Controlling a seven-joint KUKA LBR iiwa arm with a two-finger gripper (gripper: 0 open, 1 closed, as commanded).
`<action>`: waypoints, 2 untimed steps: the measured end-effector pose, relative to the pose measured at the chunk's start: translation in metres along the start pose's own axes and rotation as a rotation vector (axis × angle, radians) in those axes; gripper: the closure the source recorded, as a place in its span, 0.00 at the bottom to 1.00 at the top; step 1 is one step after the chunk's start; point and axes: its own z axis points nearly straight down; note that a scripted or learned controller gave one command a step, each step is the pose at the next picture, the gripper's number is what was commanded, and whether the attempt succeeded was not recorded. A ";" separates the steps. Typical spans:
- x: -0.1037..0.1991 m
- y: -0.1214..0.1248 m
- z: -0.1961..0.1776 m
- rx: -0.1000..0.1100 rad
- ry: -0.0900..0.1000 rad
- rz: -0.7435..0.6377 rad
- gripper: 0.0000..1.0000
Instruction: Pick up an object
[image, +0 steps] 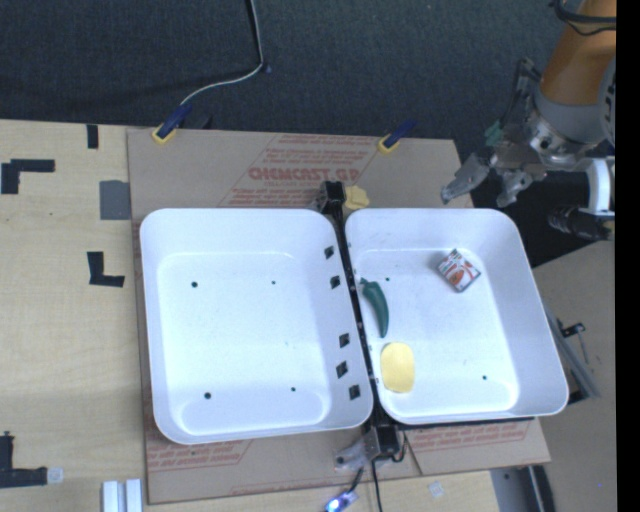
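Gripper hangs spread and holding nothing, off the far right corner of the right bin.

The arm is cut off by the top edge of the frame, so just its orange band and grey wrist show; the gripper hangs beyond the far rim of the right bin, its two fingers splayed apart with nothing between them. Inside that bin, a small red-and-white packet lies near the far right corner, its print too small to read; a green pepper-shaped piece lies by the left wall, and a yellow lemon-like object sits just nearer the front. The left bin adjoins the right bin's left wall. The cardboard sheet under both bins carries faint reddish lettering, upside down and illegible.
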 end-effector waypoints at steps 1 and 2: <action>0.000 0.000 -0.010 0.000 0.000 -0.001 1.00; 0.071 -0.008 0.026 0.003 0.001 -0.003 1.00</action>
